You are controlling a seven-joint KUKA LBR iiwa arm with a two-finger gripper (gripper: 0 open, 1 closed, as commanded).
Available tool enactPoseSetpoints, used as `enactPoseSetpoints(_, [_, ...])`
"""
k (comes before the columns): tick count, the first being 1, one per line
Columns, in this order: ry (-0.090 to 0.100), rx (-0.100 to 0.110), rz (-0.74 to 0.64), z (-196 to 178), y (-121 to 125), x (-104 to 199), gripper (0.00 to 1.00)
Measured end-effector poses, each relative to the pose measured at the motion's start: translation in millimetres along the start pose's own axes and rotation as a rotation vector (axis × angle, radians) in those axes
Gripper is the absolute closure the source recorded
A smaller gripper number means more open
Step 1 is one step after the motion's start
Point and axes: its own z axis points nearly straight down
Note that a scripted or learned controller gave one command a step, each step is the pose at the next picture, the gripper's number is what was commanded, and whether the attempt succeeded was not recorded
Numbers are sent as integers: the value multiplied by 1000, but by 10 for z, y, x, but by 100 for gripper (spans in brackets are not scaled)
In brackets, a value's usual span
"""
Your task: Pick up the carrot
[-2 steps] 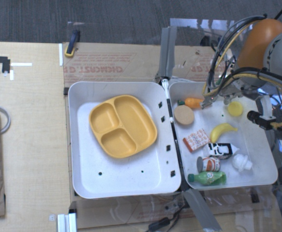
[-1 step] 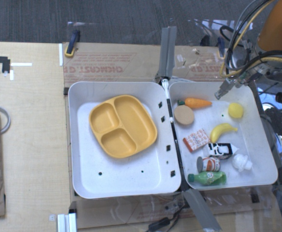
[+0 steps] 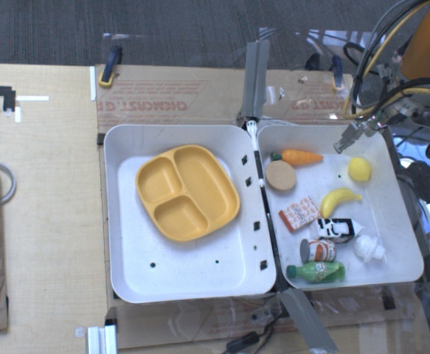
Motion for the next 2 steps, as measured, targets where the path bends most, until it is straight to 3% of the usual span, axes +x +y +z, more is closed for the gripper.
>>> enactPoseSetpoints(1, [1, -1, -263, 367, 121, 257, 0])
enactPoseSetpoints(2, [1, -1, -374, 650, -93, 488, 0])
